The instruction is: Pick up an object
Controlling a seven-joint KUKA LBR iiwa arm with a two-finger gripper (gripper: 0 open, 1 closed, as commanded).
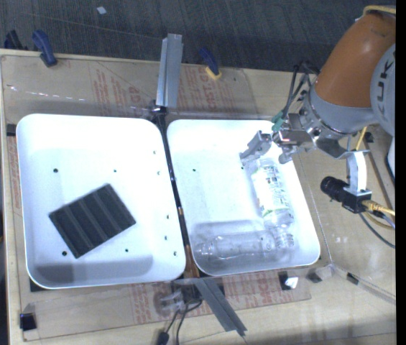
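Note:
A clear plastic bottle with a white label (270, 187) lies lengthwise along the right side of the right bin (210, 139). A second clear bottle (240, 244) lies crosswise along that bin's front wall, and their ends meet at the front right corner. My gripper (254, 148) hangs over the right bin's back right part, just above the labelled bottle's far end. Nothing shows in its grasp. A black ridged slab (91, 219) lies flat in the left bin (80, 131).
The arm comes in from the right over the right bin's rim. A grey metal bar (168, 74) stands at the back between the bins, with blue clamps (44, 49) along the board's far edge. A bracket (213, 309) sits at the front.

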